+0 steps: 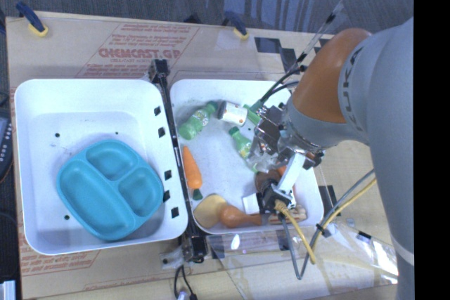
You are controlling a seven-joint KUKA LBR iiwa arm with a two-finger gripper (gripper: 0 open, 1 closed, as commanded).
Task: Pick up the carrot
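**While the gripper hangs mid-bin, the carrot lies off toward the shared wall**

Since the coming move turns on direction, that comes first: the carrot (190,168) lies to the view's left of the gripper (260,154), with bare white floor between them. Both are within the same bin (232,83), the one under the arm (351,95). The carrot rests on the floor just beside the wall this bin shares with the other bin (42,102), about midway along that wall.

Its long axis runs nearly parallel to the wall, from the far edge toward the near edge. The near end is tilted slightly inward and carries a small dark green tip. Nothing is on top of it.

A green bottle (195,121) lies close beyond its far end, and a tan rounded thing (209,209) sits close to its near end by the near edge. The side facing the gripper looks free.

The gripper sits about the bin's middle, among small green and white items, and is well apart from the carrot. The wrist hides its tip, so whether it is apart or together cannot be told, and nothing is seen held in it.

As a judgement, the reach has to go across the bin toward the shared wall. The jaws should close across the carrot's width, and the nearness of the wall leaves little room on that side. A blue plate (109,186) in the other bin plays no part.
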